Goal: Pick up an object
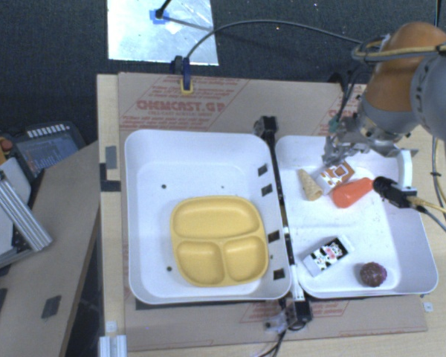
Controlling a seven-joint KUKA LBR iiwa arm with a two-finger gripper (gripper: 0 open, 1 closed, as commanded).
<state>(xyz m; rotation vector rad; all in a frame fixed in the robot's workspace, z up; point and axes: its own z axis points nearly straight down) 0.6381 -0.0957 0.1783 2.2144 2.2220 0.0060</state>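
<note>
Arm over the right bin; I cannot tell the tool's (pixel 334 157) grip.
Below it a packet (pixel 337 174), beside a carrot (pixel 351 192) and cork (pixel 308 185); nearer, a card (pixel 326 255) and ball (pixel 372 274). Left bin (pixel 145 199): yellow tray (pixel 217 239).

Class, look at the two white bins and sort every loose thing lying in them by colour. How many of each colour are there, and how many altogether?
Yellow: 1, the divided tray in the left bin.
Orange: 1, the carrot-shaped piece.
Tan: 1, the small cork-like piece.
Orange and white: 1, the small packet.
Black and white: 1, the flat box.
Dark reddish: 1, the ball.
Total: 6
</note>
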